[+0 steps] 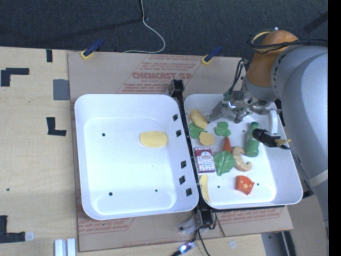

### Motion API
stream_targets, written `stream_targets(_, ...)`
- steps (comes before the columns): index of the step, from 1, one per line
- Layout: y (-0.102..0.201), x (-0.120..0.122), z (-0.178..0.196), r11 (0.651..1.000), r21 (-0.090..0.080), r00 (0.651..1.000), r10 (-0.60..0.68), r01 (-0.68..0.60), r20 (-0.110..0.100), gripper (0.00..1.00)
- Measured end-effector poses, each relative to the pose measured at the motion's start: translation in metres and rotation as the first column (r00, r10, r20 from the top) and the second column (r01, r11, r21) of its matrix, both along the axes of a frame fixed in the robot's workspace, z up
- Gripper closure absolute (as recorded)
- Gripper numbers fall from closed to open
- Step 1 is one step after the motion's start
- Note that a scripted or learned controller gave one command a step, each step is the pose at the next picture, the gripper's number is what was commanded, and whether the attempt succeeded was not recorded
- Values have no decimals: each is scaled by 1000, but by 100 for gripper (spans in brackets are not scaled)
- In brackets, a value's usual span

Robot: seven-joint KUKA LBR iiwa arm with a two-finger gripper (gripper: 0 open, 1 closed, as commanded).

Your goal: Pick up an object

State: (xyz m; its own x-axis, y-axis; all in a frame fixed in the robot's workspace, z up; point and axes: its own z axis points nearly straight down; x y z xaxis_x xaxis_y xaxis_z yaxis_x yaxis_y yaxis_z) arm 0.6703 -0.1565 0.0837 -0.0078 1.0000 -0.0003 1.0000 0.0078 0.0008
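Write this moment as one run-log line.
arm: over right bin | gripper: above toy pile, nothing seen held | left bin: one yellow piece | pick: not yet done

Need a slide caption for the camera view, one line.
KUKA arm's tool hovers over the cluttered right bin of toy foods; a lone yellow piece lies in the left bin.

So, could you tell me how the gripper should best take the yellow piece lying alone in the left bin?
Probably straight from above, closing across the short middle of the yellow piece: it lies flat, oval, longer left to right, with bare left bin floor all round.
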Motion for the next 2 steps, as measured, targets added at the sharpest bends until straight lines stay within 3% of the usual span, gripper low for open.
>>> stream_targets(1, -27, -70, 1, 1000, -1, 1000, -10, 10, -4, 0)
stream_targets(2, -40, -6, 1, 1000, -2, 1000, -4, 4, 3, 0)
